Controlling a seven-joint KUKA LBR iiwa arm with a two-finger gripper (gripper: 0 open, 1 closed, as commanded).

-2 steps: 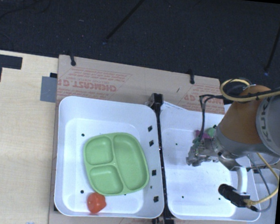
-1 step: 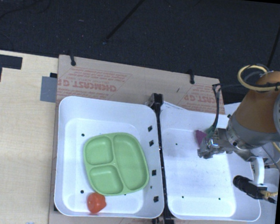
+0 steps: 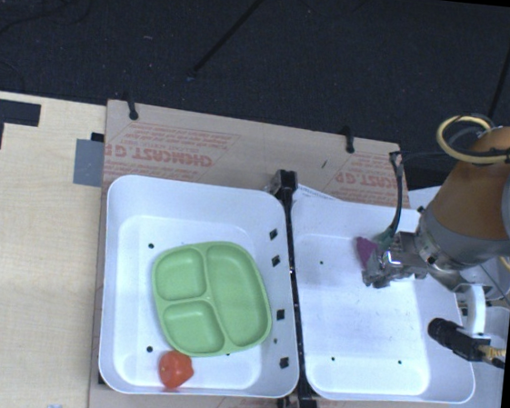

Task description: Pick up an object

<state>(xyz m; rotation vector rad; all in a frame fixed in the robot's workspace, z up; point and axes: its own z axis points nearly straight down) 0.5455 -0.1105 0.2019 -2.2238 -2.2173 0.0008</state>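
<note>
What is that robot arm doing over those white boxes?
The arm's end effector is down in the right bin, right next to a small purple object. I can't tell if it has grabbed it. The left bin holds a green divided plate and a small orange-red object.

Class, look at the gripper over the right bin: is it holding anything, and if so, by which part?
It cannot be told. The gripper sits beside a small purple object in the right bin, but no grasp shows.
</note>
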